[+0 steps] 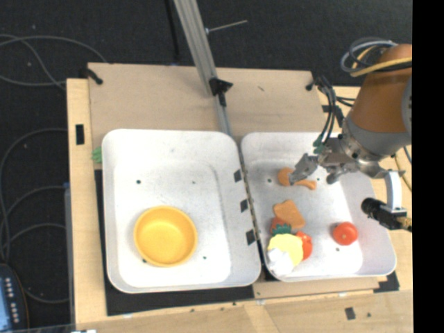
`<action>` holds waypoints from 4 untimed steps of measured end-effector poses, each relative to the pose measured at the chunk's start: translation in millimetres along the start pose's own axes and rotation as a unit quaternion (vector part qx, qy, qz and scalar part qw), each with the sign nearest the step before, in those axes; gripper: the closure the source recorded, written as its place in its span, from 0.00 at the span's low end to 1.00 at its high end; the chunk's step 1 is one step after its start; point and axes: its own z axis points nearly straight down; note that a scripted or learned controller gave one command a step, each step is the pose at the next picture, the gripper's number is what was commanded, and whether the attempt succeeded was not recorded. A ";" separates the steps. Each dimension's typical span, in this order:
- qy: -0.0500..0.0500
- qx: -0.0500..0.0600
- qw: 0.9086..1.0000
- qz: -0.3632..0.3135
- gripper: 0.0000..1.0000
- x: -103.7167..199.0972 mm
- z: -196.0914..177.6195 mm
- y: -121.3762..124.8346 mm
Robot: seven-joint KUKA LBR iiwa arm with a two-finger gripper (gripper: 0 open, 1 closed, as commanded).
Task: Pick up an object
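My gripper (318, 171) hangs over the back of the right bin (368, 259), its two fingers spread open. A small orange piece (285, 177) lies just under and left of the left fingertip (303, 168); nothing shows between the fingers. Nearer the front lie a tan-orange toy (289, 214), a red ball-like item (345, 234), and a heap of yellow, white and red pieces (287, 249) in the front-left corner. A yellow bowl (165, 236) sits in the left bin (173, 151).
A slanted metal post (198, 37) rises behind the gap between the bins. Black clips (244, 205) sit along the divide. Cables (364, 50) loop above the wrist, and a black fitting (380, 211) juts over the right bin's right rim.
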 end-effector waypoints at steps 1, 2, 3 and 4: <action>0.000 0.000 1.000 0.001 0.00 -0.2 -0.1 0.0; -0.001 0.002 1.000 0.002 0.00 -2.1 43.8 5.3; -0.001 0.002 1.000 0.002 0.00 -1.7 105.1 2.8; -0.001 0.002 1.000 0.002 0.00 -3.4 129.5 2.4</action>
